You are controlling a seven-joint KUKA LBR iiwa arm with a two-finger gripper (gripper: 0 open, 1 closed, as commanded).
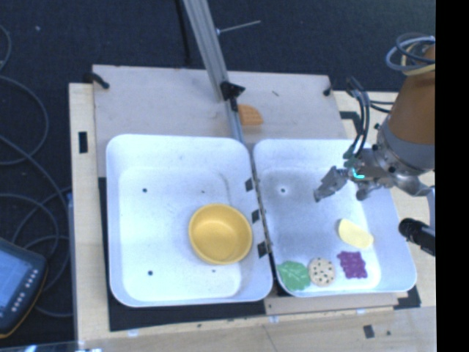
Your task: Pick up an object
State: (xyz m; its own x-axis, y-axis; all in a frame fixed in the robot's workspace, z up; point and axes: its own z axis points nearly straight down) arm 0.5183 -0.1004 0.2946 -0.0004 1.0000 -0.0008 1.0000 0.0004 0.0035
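My gripper hangs over the right bin, with its two grey fingers spread apart and nothing between them. Below it and a little to the right lies a pale yellow piece. Along the bin's front edge sit a green piece, a round cookie and a purple grape bunch. A yellow bowl rests in the left bin, near the divider.
A slanted metal pole rises behind the bins and ends at their shared edge. A small orange object lies on the bench behind the bins. The arm's orange band and cables stand at the right.
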